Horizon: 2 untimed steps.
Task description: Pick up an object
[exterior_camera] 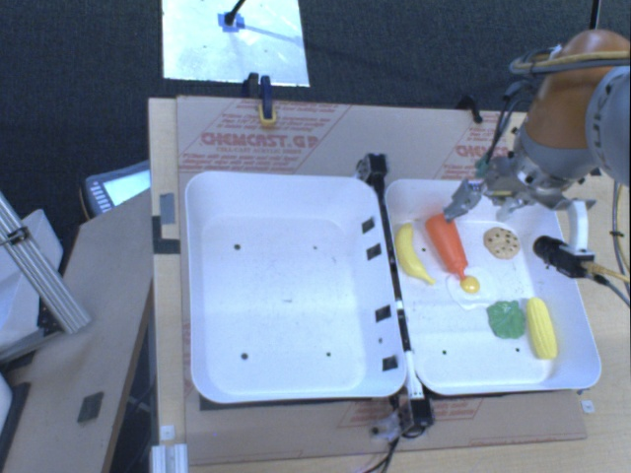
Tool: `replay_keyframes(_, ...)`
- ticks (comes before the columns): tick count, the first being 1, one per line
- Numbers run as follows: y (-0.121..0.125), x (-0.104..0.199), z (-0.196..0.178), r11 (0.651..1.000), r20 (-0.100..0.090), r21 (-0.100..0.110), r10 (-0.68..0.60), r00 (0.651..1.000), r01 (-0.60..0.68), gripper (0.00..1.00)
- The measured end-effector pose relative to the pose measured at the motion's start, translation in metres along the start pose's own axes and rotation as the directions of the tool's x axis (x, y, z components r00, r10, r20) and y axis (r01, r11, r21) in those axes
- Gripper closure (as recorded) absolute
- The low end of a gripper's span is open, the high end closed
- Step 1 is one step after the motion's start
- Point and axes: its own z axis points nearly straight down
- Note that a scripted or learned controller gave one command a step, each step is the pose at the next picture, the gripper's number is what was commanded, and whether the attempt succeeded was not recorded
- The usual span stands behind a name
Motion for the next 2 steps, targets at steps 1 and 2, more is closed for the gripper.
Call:
replay_keyframes(1, -0.007, 0.038, 0.073, 1.000, -0.002, 0.005, -0.004, 1.000, 0.004, 0.00)
replay_keyframes(2, -0.005, 0.035, 0.058, 1.000, 0.001, -0.004, -0.002, 1.000, 0.002, 1.00)
